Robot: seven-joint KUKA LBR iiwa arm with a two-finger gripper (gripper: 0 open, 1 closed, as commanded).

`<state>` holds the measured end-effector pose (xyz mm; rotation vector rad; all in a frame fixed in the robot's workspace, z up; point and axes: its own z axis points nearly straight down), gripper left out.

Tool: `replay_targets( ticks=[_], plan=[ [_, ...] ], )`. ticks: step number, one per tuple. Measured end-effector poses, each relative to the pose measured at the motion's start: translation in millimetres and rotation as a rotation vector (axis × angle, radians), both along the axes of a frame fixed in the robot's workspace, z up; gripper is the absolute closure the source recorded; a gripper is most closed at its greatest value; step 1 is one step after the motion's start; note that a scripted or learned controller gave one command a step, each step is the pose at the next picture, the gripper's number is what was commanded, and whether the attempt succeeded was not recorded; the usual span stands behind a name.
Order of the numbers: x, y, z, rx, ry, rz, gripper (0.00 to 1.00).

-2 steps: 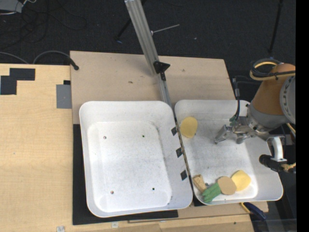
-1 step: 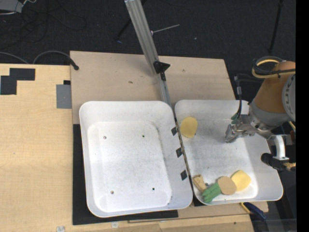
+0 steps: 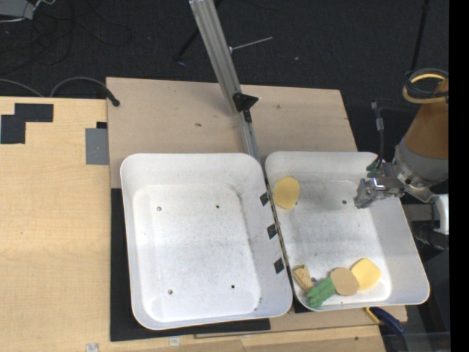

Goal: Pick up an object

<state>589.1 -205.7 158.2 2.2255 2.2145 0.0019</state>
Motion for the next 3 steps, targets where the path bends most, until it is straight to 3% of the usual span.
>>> replay_targets(
  ticks=[2, 3],
  plan=[
    [-2.1, -8.7, 100.1, -0.001, -0.002, 0.005, 1.0],
    [-4.6, 43.4, 84.6, 0.003, 0.006, 0.009, 1.0]
  ],
)
